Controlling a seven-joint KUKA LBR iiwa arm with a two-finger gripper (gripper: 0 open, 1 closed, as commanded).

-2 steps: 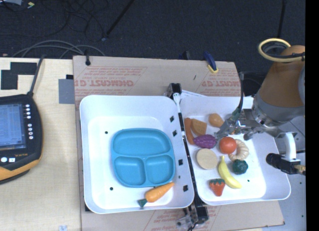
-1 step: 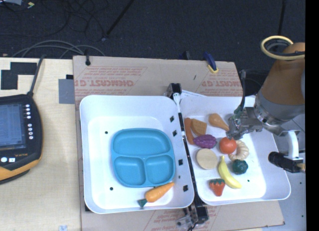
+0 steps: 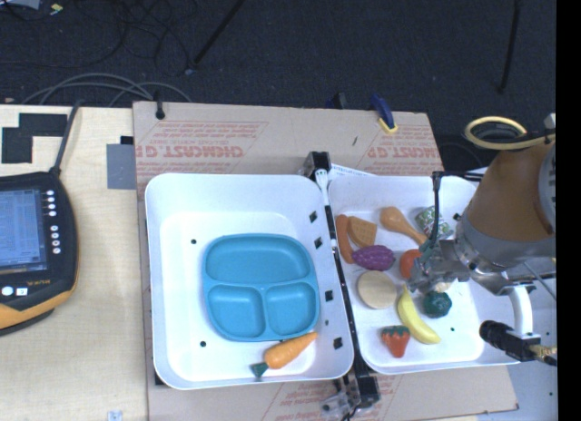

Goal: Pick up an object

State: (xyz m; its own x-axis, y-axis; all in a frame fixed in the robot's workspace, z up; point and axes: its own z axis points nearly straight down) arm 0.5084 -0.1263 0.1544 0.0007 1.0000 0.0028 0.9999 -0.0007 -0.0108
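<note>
Right bin (image 3: 458,348), holding toy foods | arm (image 3: 508,201) reaching in from the right, wrist bent down over the bin's middle | banana (image 3: 416,318) just near-left of the gripper (image 3: 434,269), long axis running far-left to near-right | gripper low among the toys; opening cannot be told, nothing visibly held.

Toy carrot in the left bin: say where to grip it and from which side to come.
Grip the toy carrot across its thick orange middle, coming straight down, fingers closing across its length. It lies flat and slanted, green top low-left, tip up-right, between the blue tray and the left bin's front wall, so side approaches look crowded.
</note>
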